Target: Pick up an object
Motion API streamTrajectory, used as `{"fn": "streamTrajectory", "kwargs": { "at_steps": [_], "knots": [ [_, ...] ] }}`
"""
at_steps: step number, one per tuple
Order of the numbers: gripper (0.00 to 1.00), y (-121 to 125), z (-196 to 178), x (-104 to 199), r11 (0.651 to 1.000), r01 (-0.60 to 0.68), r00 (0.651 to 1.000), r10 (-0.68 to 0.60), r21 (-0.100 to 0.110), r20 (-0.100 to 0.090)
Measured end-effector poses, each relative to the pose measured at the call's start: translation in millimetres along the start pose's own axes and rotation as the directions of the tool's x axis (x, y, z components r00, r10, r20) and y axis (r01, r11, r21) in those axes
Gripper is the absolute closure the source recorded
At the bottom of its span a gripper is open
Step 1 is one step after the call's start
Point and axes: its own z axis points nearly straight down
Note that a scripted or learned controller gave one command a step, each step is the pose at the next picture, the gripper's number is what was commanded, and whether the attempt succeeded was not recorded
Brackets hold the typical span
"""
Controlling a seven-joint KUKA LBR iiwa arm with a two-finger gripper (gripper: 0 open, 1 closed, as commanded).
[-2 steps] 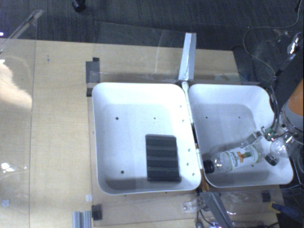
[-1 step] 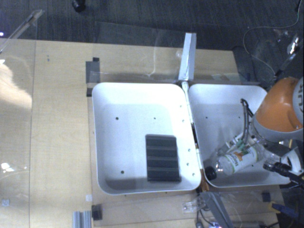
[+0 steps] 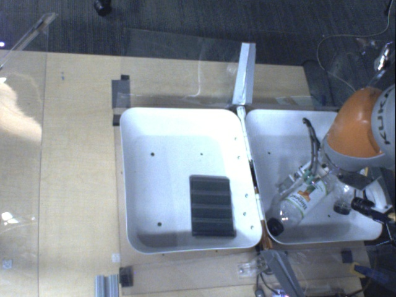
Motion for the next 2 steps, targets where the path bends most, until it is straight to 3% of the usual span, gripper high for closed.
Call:
{"fn": "streamTrajectory", "kwargs": {
  "at_steps": [1, 2],
  "knots": [
    [1.00, 3.1, -12.4, -0.5, 1.000, 0.002, 1.000, -0.002, -0.007, 0.004],
    [0.00, 3.0, -12.4, -0.5, 1.000, 0.002, 1.000, -0.002, -0.007, 0.004]
  ]
}}
